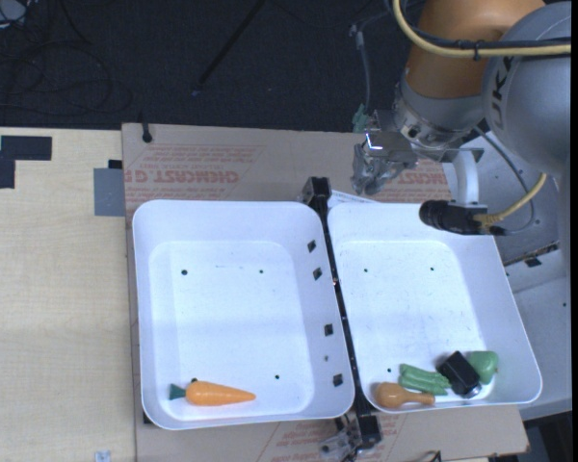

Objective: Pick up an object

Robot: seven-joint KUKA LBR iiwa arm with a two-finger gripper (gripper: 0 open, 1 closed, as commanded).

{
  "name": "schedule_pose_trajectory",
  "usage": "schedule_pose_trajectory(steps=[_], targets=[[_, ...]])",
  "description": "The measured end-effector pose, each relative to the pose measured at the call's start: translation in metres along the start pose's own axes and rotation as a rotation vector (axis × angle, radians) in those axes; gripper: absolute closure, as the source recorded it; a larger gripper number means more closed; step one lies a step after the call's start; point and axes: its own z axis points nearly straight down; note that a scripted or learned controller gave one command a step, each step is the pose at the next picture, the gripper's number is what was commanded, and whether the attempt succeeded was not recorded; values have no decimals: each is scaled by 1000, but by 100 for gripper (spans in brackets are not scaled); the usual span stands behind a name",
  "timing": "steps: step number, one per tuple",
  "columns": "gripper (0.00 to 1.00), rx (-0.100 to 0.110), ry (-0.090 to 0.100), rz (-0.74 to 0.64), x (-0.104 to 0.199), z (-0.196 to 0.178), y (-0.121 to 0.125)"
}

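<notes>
Toys lay low in my two shallow white bins, an orange plastic carrot (220, 393) in the left bin (146, 258) and green, black and tan pieces (443, 381) in the right bin's (506, 277) near corner, so I judged my small metal gripper (371, 173), parked above the far rim, had grabbed nothing.

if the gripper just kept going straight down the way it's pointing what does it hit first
Probably the far rim of the right bin, or the cardboard just behind it. The gripper hangs over that edge, and depth is hard to judge from this slanted view.
</notes>
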Motion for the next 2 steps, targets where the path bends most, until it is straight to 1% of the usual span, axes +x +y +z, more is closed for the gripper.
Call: schedule_pose_trajectory(steps=[1, 2], targets=[[100, 7, 0, -2, 35, 17, -1], [100, -5, -1, 2, 13, -83, 1]])
